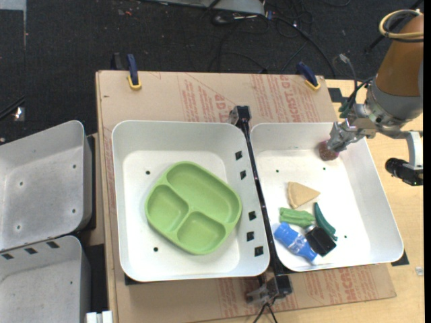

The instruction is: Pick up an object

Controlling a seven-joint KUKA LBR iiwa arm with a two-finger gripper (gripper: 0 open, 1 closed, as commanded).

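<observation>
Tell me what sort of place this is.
Probably a robotics lab set up for grasping trials. A robot arm reaches over two white bins clamped to a cardboard-topped bench, one bin holding a green plate, the other small test objects, and loose cables run across the dark floor behind.

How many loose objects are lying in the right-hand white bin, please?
4, clustered toward its near side: a tan wedge-shaped piece, a light green ridged piece, a blue crumpled item, and a dark green-and-black tool. Something reddish under the gripper may be a fifth.
</observation>
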